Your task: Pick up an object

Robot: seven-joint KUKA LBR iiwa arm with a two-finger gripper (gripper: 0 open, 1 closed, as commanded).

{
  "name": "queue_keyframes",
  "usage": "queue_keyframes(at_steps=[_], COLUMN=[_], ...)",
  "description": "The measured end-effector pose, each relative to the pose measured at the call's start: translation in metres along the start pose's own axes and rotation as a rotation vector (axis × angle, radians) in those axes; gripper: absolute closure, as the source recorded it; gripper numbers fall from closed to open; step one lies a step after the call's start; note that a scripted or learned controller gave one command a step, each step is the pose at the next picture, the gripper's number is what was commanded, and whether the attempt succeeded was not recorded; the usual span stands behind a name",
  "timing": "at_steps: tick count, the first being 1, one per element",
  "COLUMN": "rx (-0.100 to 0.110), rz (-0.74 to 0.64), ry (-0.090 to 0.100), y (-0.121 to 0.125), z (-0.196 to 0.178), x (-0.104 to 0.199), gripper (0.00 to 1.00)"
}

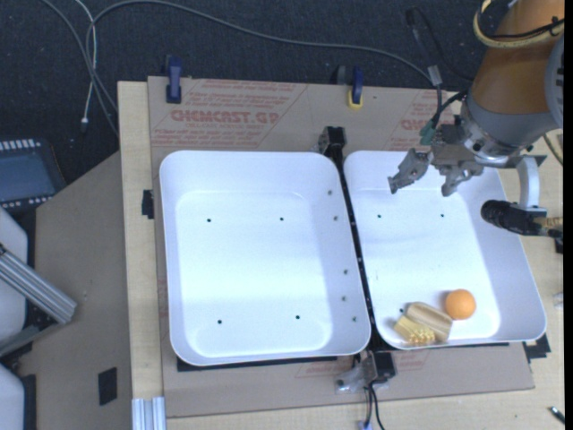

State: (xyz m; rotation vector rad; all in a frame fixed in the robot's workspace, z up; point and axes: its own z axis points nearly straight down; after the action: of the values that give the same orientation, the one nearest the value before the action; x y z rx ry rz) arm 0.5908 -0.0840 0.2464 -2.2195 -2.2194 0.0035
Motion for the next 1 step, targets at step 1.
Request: queue_keyframes(at_steps=[1], rx=[-0.004], rz=[0.000], ry=[0.000], y=[0.0008], z=[-0.0021], x=[0.0001], gripper=[0.00])
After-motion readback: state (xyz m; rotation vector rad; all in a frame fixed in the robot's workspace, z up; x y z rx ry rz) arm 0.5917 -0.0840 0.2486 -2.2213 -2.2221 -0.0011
